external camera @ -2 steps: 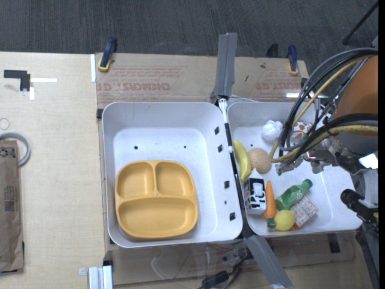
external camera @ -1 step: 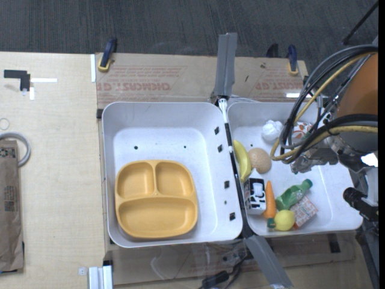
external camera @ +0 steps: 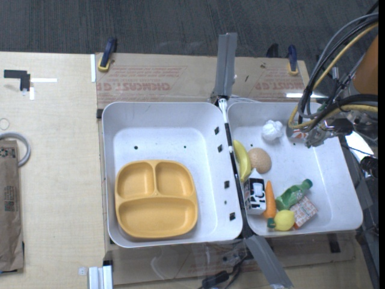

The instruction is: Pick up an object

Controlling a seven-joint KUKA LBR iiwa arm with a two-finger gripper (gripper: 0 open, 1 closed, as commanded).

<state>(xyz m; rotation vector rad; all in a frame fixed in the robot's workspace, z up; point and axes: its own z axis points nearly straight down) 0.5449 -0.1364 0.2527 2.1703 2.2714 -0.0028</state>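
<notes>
The right bin (external camera: 337, 221) holds several objects. A white crumpled ball (external camera: 272, 130) lies near its back. A yellow banana (external camera: 242, 159) rests along the left wall beside a tan egg-shaped object (external camera: 260, 159). Toward the front lie a black-and-white box (external camera: 256, 195), an orange carrot (external camera: 270, 199), a green bottle (external camera: 294, 194), a yellow lemon (external camera: 284, 220) and a red-and-white packet (external camera: 305, 212). My gripper (external camera: 308, 137) hangs over the bin's back right part, to the right of the white ball, with nothing seen in it.
The left bin (external camera: 120, 125) holds a yellow divided plate (external camera: 156, 198). A grey divider post (external camera: 225, 65) stands between the bins at the back. Cables (external camera: 328, 59) loop above the arm at the right. A brown paper bag (external camera: 9, 203) lies at the far left.
</notes>
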